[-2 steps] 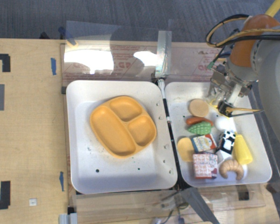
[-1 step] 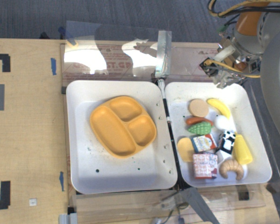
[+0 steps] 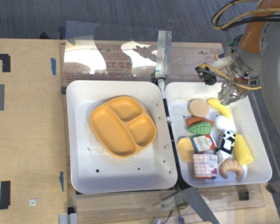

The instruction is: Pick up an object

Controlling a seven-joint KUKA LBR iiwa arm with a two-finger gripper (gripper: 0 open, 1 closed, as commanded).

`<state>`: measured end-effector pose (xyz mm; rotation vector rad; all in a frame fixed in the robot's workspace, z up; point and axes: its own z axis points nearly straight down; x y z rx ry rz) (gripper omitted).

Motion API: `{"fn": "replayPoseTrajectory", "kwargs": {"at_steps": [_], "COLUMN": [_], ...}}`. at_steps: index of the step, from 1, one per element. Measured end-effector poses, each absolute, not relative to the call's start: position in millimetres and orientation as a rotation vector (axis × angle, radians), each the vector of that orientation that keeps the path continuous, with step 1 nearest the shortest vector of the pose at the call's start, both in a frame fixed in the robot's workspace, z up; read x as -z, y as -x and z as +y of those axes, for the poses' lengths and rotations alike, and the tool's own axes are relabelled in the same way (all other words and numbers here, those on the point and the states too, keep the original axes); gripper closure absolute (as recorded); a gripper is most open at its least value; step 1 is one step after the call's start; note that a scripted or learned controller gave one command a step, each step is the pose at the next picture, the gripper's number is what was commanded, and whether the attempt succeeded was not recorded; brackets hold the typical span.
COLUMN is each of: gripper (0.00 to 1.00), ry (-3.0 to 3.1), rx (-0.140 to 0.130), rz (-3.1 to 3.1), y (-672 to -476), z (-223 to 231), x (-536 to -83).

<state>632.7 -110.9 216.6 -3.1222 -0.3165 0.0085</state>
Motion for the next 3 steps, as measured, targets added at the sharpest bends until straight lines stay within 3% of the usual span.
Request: {"fn": "replayPoseTrajectory", "kwargs": {"at_steps": [1, 2, 3], "gripper": [1.00, 1.00, 1.00], "ry": [3.127, 3.036, 3.100], "rx": [0.001, 0.000, -0.008], "rz": [-0.310, -0.805, -0.479], "y": [-575.4, -580.1, -558.9], "z": [-164.0, -153.3, -100.6], "x": [-123.9, -147.6, -139.4]}}
